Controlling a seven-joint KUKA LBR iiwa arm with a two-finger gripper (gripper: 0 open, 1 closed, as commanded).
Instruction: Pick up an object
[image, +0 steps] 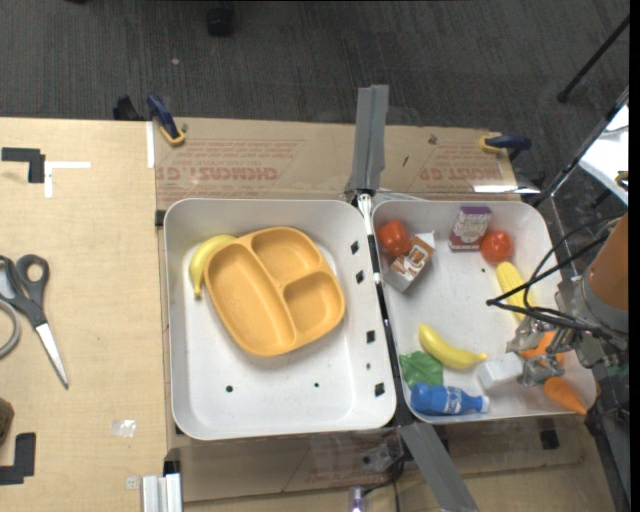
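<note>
In the right bin (400, 330) you have two red tomatoes (393, 236), one by the left wall near the back and the other (497, 245) toward the right. Between them stand a small carton (410, 264), tilted, and a purple-topped packet (470, 227). A yellow banana (449, 347) lies across the middle, a second yellow piece (510, 281) near the right wall. At the front you see a green item (421, 369), a blue bottle (447, 401) on its side, a white block (497, 373) and an orange piece (566, 394).
</note>
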